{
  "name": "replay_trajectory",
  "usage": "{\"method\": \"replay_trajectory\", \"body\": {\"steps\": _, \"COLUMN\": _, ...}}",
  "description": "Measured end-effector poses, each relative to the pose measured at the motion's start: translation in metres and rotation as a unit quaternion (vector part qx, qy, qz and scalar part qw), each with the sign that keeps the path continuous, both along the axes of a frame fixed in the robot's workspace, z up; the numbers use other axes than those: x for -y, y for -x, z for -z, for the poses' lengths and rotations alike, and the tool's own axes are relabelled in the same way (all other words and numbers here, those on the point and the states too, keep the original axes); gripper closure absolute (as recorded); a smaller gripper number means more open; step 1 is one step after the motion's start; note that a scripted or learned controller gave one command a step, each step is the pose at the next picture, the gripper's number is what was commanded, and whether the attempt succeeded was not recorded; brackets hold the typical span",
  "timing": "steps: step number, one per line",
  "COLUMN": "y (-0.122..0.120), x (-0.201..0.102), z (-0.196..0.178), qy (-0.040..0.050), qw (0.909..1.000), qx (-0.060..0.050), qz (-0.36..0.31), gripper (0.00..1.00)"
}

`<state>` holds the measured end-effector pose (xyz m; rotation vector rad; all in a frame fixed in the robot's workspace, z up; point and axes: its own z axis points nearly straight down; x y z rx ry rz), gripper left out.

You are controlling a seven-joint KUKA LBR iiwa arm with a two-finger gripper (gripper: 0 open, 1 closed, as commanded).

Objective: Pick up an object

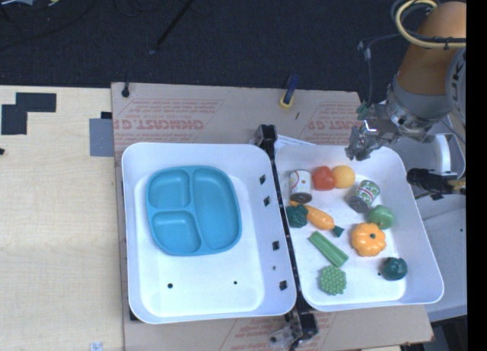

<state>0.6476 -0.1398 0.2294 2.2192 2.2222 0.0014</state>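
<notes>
Glossy white right bin (426,285) holds rounded plastic toy foods; claw (361,146) above, grip state unclear.

Toy foods (346,224) in right bin (426,273)

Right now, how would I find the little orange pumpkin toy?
Look in the right-hand shallow white bin, the one full of toy food. The small orange plastic pumpkin sits right of centre, below the green pepper. Its ribbed round body and green stem give it away.

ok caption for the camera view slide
Gripper above the right bin's far edge, toy food below; blue tray in the left bin.
</notes>
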Motion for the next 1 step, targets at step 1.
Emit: {"method": "replay_trajectory", "body": {"steps": 1, "y": 0.0089, "x": -0.0501, "z": 0.0102, "qy": -0.0008, "qw": 1.0000, "qx": -0.003, "qz": -0.001, "gripper": 1.00}}
